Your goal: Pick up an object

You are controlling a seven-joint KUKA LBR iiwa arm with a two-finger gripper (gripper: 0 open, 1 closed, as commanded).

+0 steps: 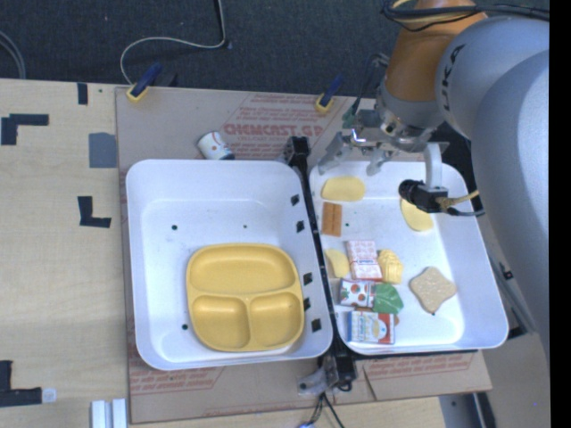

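A: Which step are we at?

B: The approach, I'd say. The gripper [370, 154] hangs over the far edge of the right bin [473, 266], near the divider between the bins. Nothing sits between its fingers, and I can't tell how wide they stand; the metal parts blur together there.

A: What is closest to it?

B: A pale yellow oval piece [343, 188], just on its near side, lying flat on the bin floor. Its long axis runs left to right. Nearer than that lies an orange wafer-like bar [331, 218], long axis running far to near, close against the divider.

A: And the rest?

B: Another yellow piece [417, 214] to the right, a slice of toast [433, 289] toward the near right, and a cluster of small cartons [366, 292] near the middle. The left bin [152, 194] holds a yellow divided tray [244, 295].

A: So the next move?

B: My judgement: come slightly nearer, settle over the oval piece, close across its short side, then lift.
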